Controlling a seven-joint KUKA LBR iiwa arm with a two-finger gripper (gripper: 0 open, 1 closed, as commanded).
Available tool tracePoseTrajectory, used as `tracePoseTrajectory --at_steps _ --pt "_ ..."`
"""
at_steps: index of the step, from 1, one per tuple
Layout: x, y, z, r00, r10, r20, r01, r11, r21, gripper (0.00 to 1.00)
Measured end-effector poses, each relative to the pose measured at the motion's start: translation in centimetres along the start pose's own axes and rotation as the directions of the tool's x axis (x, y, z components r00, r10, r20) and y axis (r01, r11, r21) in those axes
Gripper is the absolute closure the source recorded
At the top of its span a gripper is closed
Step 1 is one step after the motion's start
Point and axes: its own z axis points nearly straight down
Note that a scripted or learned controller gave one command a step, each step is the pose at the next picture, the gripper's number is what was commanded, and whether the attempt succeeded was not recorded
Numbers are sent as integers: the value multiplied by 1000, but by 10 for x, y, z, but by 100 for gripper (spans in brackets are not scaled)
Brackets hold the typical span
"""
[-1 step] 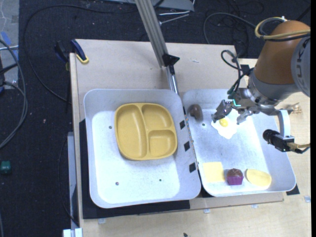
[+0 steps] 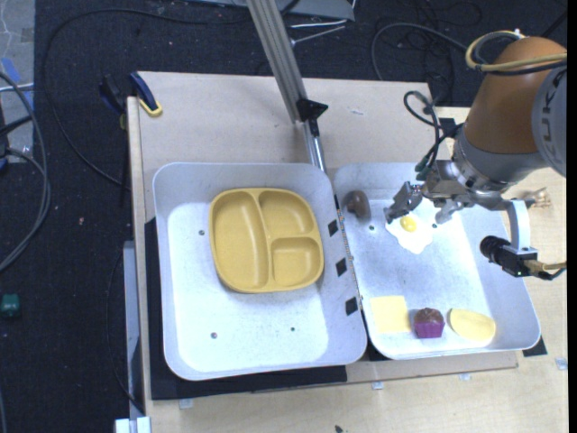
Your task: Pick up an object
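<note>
In the right bin [image 2: 505,282] lie a toy fried egg [image 2: 411,230], a brown rounded piece [image 2: 357,205], a pale yellow square slice [image 2: 389,314], a purple-and-red piece [image 2: 428,322] and a yellow oval piece [image 2: 472,326]. My gripper [image 2: 418,204] hangs over the bin's upper part, right above the fried egg, with its fingers spread open on either side. Nothing sits between the fingers.
The left bin [image 2: 180,323] holds a yellow three-compartment plate [image 2: 267,239]. A slanted metal pole [image 2: 281,52] rises from the bench behind the bins. A black bracket [image 2: 505,253] on the arm hangs over the right bin's right side.
</note>
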Motion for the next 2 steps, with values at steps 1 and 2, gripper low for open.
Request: tracePoseTrajectory --at_steps 1,2 --pt "1 -6 45 1000 2 0 -2 1000 4 0" --pt "2 -15 91 1000 2 0 -2 1000 5 0"
